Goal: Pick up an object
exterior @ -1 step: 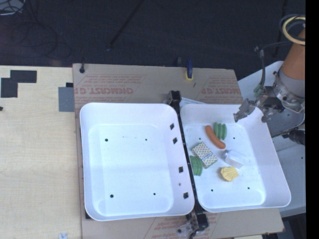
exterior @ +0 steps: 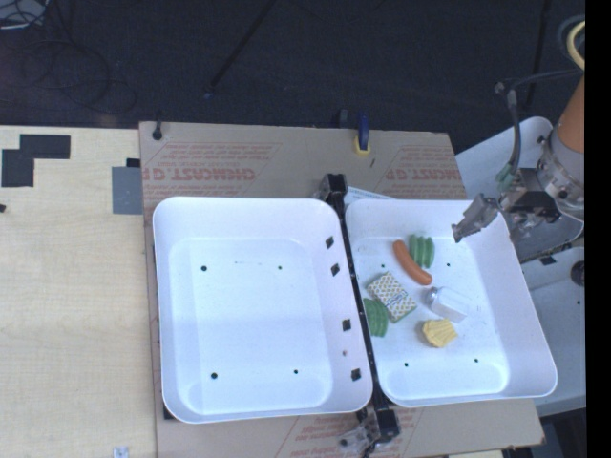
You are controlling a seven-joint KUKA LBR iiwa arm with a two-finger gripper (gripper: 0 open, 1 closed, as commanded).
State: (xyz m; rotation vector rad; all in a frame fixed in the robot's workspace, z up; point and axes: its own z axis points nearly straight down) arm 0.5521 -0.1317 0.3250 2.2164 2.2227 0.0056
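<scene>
Two shallow white plastic bins with rounded corners sit side by side on a brown cardboard sheet (exterior: 286,160) printed with red lettering. The left bin (exterior: 181,227) has a smooth floor dotted with a few small dark holes. The right bin (exterior: 516,351) holds a loose cluster of small toys near its middle: an orange carrot-shaped piece (exterior: 411,261) lying at a slant, a ribbed green piece (exterior: 423,249) just beside its upper end, a flat box with a checked pattern (exterior: 392,296), a dark green leafy piece (exterior: 375,317) against the box's lower left, a clear glossy piece (exterior: 447,301) to the box's right, and a bumpy yellow piece (exterior: 438,333) below that. The grey metal gripper (exterior: 470,223) hangs over the right bin's upper right rim, apart from the cluster, with nothing seen in it; whether the claw is spread or pressed together cannot be told from this view.
</scene>
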